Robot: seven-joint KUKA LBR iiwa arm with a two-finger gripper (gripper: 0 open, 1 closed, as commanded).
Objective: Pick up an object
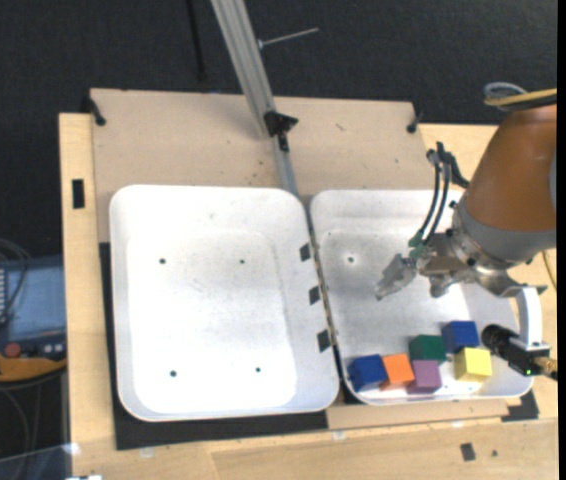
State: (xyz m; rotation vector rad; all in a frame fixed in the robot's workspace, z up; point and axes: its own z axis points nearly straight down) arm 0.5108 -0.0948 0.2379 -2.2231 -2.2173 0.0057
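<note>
The arm [511,183] is reaching in from the right and hanging over the right bin [363,223], its orange band sitting above a grey wrist. The gripper [415,274] is pointing down and to the left over the middle of that bin, with one finger [393,276] slanting toward the bin floor and the other nearer the wrist; the two are standing apart, and nothing is lying between them. The blocks are sitting in a cluster along the near edge of the right bin, well below the gripper and apart from it. A blue block [367,371] is lying at the left end, touching an orange block [398,369] beside it, then a purple block [426,375]. A green block [426,348] is sitting just behind the purple one. Further right, a second blue block [459,335] is resting just behind a yellow block [473,363]. The left bin [143,268] is lying alongside, touching the right bin along their shared edge.
</note>
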